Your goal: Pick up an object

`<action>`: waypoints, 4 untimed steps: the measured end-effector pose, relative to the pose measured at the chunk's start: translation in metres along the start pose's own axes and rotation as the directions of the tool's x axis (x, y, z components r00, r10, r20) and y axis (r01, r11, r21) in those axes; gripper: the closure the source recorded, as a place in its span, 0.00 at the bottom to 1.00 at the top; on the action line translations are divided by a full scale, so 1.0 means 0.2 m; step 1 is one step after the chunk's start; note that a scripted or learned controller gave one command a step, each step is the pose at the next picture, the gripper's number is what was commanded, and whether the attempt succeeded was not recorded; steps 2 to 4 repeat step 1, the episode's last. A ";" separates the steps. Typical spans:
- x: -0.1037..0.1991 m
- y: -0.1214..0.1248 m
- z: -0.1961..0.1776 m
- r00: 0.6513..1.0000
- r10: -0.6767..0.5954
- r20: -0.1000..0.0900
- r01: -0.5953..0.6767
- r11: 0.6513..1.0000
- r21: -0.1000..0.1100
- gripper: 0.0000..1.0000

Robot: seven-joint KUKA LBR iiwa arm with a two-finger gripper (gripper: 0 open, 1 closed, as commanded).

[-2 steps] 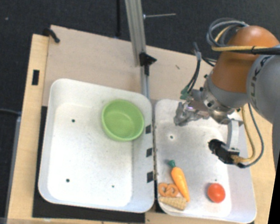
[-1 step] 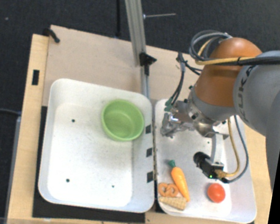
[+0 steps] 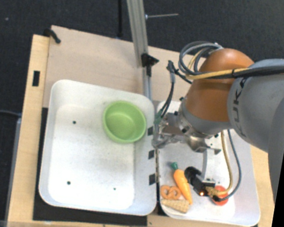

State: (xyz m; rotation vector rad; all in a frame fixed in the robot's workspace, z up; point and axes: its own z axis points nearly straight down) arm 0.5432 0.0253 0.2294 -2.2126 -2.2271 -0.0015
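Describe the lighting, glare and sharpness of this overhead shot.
Camera view: the light is even and soft. The left bin reads bright white with little texture, and the green bowl casts only a faint shadow. The arm seems to shade part of the right bin, and its orange band carries a mild sheen. The carrot and the small pieces near it look slightly soft.

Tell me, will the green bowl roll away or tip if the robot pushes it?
Probably not: the green bowl sits upright in the left bin, so it would likely slide. It looks like thin plastic, so probably light.
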 end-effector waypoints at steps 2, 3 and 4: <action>0.22 -0.16 -0.05 1.000 0.003 0.000 -0.003 1.000 -0.001 1.00; 0.22 -0.16 -0.05 1.000 0.003 0.000 -0.003 1.000 -0.001 1.00; 0.22 -0.16 -0.05 1.000 0.003 0.000 -0.003 1.000 -0.001 1.00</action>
